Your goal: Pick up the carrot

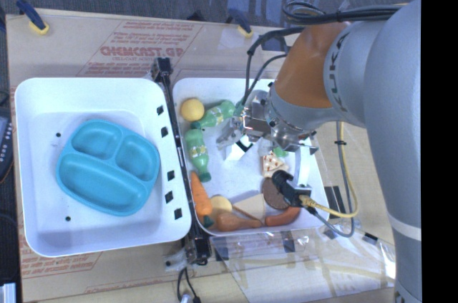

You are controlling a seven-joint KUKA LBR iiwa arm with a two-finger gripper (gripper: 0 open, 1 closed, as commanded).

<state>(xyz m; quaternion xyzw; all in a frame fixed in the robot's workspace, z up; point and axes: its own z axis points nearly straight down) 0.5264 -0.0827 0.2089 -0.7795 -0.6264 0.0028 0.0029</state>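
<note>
Carrot (200,194), tapered orange w/ a smooth plastic look, lies at the right bin's (215,88) front-left, along its left wall, tip just beside a pale round piece (221,205). Gripper (236,139) sits over mid-bin, near a glossy green bottle (197,152) and a yellow lemon (191,109); you can't tell its finger state from this angle. Left bin (36,101) holds a blue 3-compartment plate (107,165). Cardboard (143,47) behind reads "CHEMCAST" in red.

Red print on the cardboard sheet (143,44) reads "CHEMCAST GP" — the smaller lines stay illegible.
</note>
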